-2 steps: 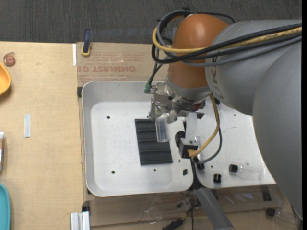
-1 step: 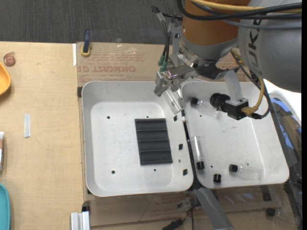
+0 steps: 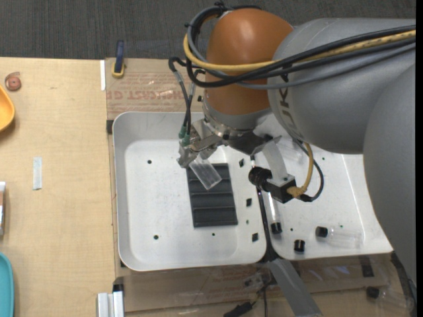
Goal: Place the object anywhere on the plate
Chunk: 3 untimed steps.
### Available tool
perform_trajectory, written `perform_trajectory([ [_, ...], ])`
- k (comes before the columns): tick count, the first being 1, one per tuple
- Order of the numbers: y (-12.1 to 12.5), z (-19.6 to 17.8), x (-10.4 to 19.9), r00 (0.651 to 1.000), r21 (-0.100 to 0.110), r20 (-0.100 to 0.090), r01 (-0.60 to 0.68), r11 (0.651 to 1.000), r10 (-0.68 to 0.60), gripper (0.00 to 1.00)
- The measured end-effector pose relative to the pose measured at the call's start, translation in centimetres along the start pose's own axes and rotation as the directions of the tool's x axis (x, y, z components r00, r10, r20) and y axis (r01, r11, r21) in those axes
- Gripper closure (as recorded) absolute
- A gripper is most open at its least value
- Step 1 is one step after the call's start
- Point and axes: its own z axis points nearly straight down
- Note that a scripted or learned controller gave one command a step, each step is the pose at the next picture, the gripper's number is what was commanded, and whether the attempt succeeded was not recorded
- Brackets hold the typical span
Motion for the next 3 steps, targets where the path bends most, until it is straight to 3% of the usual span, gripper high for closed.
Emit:
perform_trajectory([
  [1, 0.0, 0.0, 0.0, 1.000, 0.000, 0.000, 0.000, 1.000, 0.000, 0.00],
  [2, 0.0, -0.8, -0.2, 1.000, 0.003, 0.001, -0.003, 1.000, 0.003, 1.00],
  [3, -0.3, 0.7, 0.9, 0.996, 0.000, 0.000, 0.085, 0.996, -0.085, 1.00],
])
